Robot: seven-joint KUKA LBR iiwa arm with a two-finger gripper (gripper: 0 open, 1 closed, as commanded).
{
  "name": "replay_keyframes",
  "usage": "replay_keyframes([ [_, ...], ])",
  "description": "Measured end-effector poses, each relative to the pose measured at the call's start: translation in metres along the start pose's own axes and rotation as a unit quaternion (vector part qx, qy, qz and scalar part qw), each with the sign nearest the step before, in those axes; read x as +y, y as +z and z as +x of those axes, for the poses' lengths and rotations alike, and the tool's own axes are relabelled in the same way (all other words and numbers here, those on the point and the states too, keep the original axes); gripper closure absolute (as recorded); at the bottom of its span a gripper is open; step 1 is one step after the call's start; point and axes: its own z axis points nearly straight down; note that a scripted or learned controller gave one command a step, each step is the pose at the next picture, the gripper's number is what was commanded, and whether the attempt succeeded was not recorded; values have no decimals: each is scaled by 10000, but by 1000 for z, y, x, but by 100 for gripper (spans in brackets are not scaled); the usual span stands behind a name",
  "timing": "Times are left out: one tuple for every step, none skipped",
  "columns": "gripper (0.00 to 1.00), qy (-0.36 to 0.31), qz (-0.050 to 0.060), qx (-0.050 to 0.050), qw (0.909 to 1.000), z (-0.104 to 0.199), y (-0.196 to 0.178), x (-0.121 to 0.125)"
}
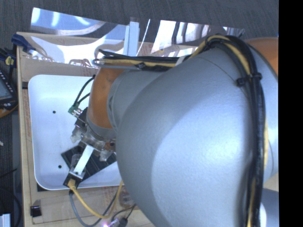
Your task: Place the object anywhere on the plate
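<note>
So the arm [199, 141] is right up in your face here, a big grey elbow covering the middle and right of the camera view. It's got black and yellow cables [246, 79] strapped along it. Follow it down to the left and you hit the orange band [100, 98]. Past that is the gripper [90, 141], hanging low over the left bin [45, 112], toward that bin's lower edge in the view.

You can't tell from this angle whether the claw is spread or pinched, since the wrist sits right on top of it. Same deal for the object and the plate: the arm blocks wherever they are, so you can't tell where they sit.

The bit of bin floor you do get is plain white with 2 small dark dots [54, 111]. The bin rests on a wooden bench [52, 205], and a shiny reflective strip [71, 22] runs along the far side.
</note>
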Motion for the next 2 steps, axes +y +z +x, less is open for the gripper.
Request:
replay_keyframes([
  [0, 0, 0, 0, 10000, 0, 0, 0],
  [0, 0, 0, 0, 10000, 0, 0, 0],
])
